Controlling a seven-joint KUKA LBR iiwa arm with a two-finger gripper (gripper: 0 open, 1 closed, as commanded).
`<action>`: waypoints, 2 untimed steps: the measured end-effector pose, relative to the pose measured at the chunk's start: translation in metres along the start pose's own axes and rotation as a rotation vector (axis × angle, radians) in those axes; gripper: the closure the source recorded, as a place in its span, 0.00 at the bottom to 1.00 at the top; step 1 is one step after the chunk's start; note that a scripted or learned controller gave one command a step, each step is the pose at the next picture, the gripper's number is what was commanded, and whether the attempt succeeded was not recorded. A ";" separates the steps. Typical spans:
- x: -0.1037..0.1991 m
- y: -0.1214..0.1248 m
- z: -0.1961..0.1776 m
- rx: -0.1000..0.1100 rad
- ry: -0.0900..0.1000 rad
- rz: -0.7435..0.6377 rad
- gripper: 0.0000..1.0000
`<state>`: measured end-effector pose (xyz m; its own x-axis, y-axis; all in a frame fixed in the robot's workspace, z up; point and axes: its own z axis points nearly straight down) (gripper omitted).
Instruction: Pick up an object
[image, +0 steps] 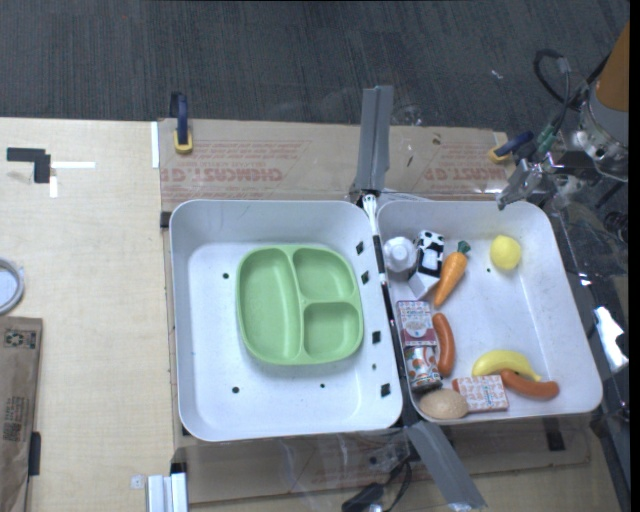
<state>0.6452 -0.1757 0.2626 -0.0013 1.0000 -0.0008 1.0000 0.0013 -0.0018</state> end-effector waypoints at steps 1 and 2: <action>0.030 -0.012 0.090 0.000 0.000 -0.114 0.00; 0.043 -0.019 0.149 -0.022 -0.005 -0.211 0.00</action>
<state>0.6262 -0.1331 0.1139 -0.2111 0.9774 -0.0075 0.9773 0.2112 0.0189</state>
